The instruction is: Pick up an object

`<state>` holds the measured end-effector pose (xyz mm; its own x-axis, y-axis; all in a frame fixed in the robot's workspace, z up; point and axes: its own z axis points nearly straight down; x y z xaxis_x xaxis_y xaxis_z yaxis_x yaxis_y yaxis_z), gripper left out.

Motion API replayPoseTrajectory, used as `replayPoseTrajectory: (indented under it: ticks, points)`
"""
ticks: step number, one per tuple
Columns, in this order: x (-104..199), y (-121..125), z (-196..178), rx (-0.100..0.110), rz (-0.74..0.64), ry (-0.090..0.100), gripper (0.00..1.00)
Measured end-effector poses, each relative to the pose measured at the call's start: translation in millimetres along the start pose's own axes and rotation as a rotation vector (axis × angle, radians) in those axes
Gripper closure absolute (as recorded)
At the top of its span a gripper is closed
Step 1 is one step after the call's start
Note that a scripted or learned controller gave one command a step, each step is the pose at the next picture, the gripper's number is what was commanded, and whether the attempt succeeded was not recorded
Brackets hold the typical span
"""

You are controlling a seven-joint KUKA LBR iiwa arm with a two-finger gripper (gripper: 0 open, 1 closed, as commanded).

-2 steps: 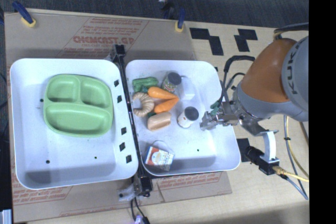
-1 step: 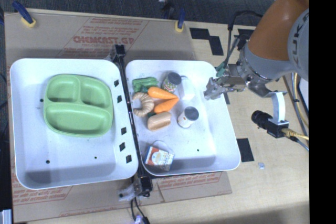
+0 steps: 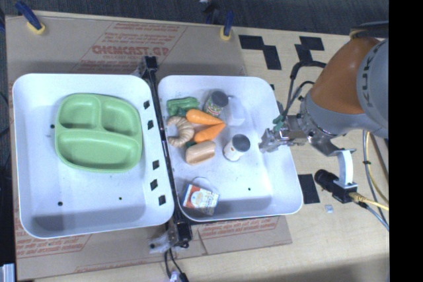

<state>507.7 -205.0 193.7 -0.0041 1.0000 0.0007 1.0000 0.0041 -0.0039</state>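
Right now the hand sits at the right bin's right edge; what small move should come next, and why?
Probably shift the hand a little leftward over the small white cup, then descend. The cup lies nearest the hand and slightly apart from the carrots and bread roll, so it looks like the least crowded thing to pick in the right bin.

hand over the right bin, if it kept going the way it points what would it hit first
The hand points toward the view's left, so it would likely meet the small white bottle with a dark cap first. Height is unclear, so it might pass above it.
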Motion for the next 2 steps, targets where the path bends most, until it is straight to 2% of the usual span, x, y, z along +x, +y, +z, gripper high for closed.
replayPoseTrajectory:
  ticks: [1,2]
  points:
    - [8,-31,-77,-0.006,-0.002,-0.002,1.0]
    - [-6,-32,-3,0.0,-0.001,0.001,1.0]
